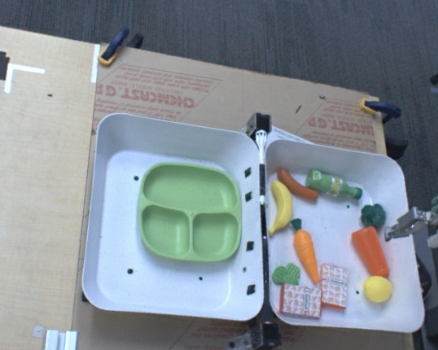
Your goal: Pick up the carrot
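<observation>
Two white bins are seen side by side on the bench. The left bin holds one green tray with three compartments.

In the right bin the following are counted:
- one carrot, near the middle, lying with its green top toward the far side, just right of the banana
- one banana, beside the left wall
- one sausage, far of the banana
- one green bottle, on its side at the far wall
- one broccoli
- one orange-red vegetable, possibly a second carrot; shape is not clear
- one lemon
- two red boxes, touching, at the near wall
- one small green leafy piece, touching the left box

The gripper is seen at the bin's right rim, well apart from the carrot. Whether its fingers are spread or pressed together cannot be told.
</observation>
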Controlling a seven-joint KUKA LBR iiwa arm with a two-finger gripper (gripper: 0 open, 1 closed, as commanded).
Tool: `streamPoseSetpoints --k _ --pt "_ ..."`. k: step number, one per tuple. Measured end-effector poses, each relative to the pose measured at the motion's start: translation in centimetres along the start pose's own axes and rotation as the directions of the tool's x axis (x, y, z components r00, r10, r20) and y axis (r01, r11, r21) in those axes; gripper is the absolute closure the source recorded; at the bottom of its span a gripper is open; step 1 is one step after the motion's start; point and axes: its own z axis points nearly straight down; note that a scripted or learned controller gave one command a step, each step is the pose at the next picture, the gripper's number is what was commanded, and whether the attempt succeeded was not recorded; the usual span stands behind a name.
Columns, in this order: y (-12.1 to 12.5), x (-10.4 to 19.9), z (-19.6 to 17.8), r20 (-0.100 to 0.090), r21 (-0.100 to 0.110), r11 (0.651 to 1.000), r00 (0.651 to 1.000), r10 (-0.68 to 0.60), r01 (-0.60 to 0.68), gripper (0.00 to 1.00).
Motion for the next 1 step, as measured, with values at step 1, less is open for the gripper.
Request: streamPoseSetpoints --k 1 --pt "1.96 5.38 5.29 -0.001 0.001 0.976 0.976 0.217 -0.217 0.0"
